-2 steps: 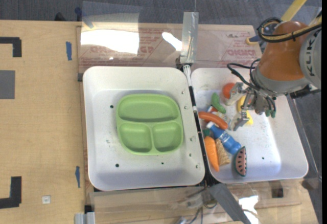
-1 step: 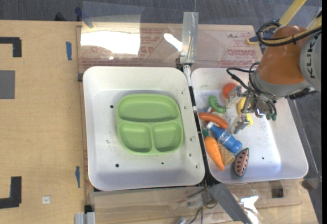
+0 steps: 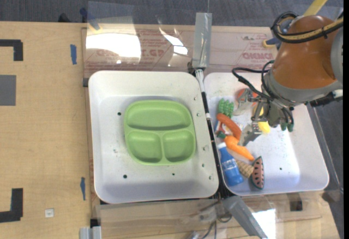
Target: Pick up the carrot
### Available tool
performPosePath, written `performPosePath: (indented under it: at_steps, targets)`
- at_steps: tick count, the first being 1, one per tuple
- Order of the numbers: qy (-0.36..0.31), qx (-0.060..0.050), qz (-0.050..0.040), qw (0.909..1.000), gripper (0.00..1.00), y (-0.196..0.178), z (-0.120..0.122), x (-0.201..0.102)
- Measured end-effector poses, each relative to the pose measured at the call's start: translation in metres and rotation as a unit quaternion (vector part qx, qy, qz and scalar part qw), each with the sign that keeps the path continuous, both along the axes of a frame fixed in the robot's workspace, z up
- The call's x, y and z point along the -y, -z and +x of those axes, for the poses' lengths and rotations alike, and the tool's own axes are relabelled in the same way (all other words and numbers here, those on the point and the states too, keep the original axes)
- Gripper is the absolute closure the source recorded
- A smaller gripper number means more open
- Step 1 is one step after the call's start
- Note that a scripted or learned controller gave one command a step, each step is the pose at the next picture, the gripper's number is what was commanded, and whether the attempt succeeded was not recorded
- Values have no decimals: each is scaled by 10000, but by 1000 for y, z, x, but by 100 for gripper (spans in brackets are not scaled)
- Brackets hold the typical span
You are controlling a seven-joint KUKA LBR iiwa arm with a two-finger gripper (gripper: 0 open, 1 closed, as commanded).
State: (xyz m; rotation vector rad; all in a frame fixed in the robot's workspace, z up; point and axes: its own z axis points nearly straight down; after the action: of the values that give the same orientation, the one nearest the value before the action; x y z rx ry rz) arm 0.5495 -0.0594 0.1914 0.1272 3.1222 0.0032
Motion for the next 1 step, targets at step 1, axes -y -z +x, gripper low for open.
performPosePath:
  at_steps: [1]
  targets:
    - [-174,-73,-3,9998,0,4,-64,-21]
